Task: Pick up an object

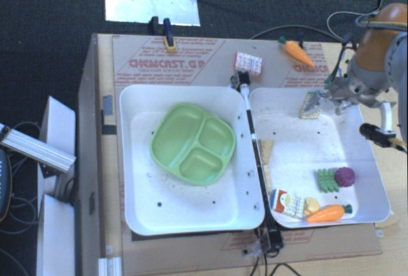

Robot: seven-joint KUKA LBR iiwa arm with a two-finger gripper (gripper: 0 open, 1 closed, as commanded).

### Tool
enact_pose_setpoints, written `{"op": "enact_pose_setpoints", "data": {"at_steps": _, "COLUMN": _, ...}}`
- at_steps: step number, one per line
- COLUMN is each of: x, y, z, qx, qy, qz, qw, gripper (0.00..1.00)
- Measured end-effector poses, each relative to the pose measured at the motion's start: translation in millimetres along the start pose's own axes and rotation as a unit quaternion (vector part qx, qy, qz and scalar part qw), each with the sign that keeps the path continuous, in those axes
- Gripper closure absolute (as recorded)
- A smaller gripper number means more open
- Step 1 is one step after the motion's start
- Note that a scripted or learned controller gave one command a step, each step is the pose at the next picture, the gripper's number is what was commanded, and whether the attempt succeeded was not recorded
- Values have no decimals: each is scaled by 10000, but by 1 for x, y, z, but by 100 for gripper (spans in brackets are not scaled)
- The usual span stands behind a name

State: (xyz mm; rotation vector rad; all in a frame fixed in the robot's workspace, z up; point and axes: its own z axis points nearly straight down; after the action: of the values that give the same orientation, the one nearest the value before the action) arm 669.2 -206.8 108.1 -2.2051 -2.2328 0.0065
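Camera view looks down on a counter [185, 61] with two white bins side by side. Far to the left, the left bin [143, 204] has a green plate [192, 143] with three parts lying in the middle of it. Next comes the right bin [366, 166]. Near its front edge lie a small box [288, 203], an orange carrot [326, 213], a green toy [328, 180] and a purple ball [345, 176], all close together. Up at the back of this bin sits a small pale thing [310, 106], tilted a bit. The end effector [324, 97] is just beside this pale thing, at its right, and may be touching it. I cannot tell if the end effector is wide or narrow, or if it holds anything. Behind the bins, on the counter, lie another carrot [298, 51] and a small striped block [248, 63]. I think the arm is at the step of reaching and trying to grab the pale thing. Next it needs to close well around it and lift straight up, slowly, so it does not slip.
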Motion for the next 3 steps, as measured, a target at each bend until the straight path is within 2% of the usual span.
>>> {"op": "enact_pose_setpoints", "data": {"at_steps": 1, "x": 1, "y": -105, "z": 25, "qx": -26, "qy": 2, "qz": 60, "qw": 10000, "gripper": 0}}
{"op": "enact_pose_setpoints", "data": {"at_steps": 2, "x": 2, "y": -183, "z": 25, "qx": -27, "qy": 3, "qz": 64, "qw": 10000, "gripper": 0}}
{"op": "enact_pose_setpoints", "data": {"at_steps": 3, "x": 3, "y": -181, "z": 14, "qx": -47, "qy": 1, "qz": 60, "qw": 10000, "gripper": 100}}
